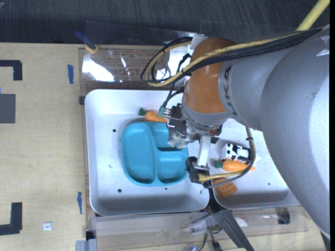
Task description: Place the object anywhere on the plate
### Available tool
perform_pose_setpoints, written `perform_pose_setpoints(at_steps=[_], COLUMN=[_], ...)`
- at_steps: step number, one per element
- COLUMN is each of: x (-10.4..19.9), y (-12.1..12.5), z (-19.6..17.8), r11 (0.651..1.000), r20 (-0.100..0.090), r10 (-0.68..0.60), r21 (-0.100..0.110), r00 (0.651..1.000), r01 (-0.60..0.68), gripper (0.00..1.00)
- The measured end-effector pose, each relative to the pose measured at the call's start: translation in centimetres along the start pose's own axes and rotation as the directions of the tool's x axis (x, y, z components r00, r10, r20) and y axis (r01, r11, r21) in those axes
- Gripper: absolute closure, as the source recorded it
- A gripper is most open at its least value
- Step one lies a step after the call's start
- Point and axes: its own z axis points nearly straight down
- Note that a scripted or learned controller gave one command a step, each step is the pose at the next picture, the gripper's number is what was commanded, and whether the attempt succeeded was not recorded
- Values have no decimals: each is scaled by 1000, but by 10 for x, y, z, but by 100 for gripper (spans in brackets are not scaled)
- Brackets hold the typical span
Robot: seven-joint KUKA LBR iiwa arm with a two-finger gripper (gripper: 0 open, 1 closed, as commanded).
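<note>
The blue plate (144,156), a divided tray with three compartments, lies in the left white bin (99,140) and serves as the landmark here. The arm (251,88) reaches in from the right, its orange band (207,88) hanging over the plate's upper right corner, and the jaws (178,137) come down at the plate's right edge, above the smaller right-hand compartments. Wrist hardware and cables hide the tips, so I cannot tell whether they are spread or closed, nor whether anything sits between them.

An orange carrot-like piece (151,116) lies just off the plate's top edge on the bin floor, partly tucked under the wrist. To the plate's right, in the neighbouring bin (272,187), sit a black-and-white cow-patterned toy (235,151), a second orange carrot shape (234,166) and an orange-brown round piece (226,189) nearer the front wall.

Which of these is the task's object cannot be read for certain. My judgement is that the wrist's position over the plate suits a release there, since any compartment would do; the plate's visible compartments hold nothing
</note>
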Motion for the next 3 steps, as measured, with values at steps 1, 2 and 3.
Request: perform_pose_setpoints(at_steps=[1, 2, 3], x=[4, 4, -27], y=[-55, -55, -54], z=[-1, -1, 22], r11=[999, 999, 991], r20=[0, 0, -1], r10=[-53, -51, 134], r21=[-3, -3, -1], r00=[999, 999, 991], r01=[53, 51, -134], gripper=[100, 0, 0])
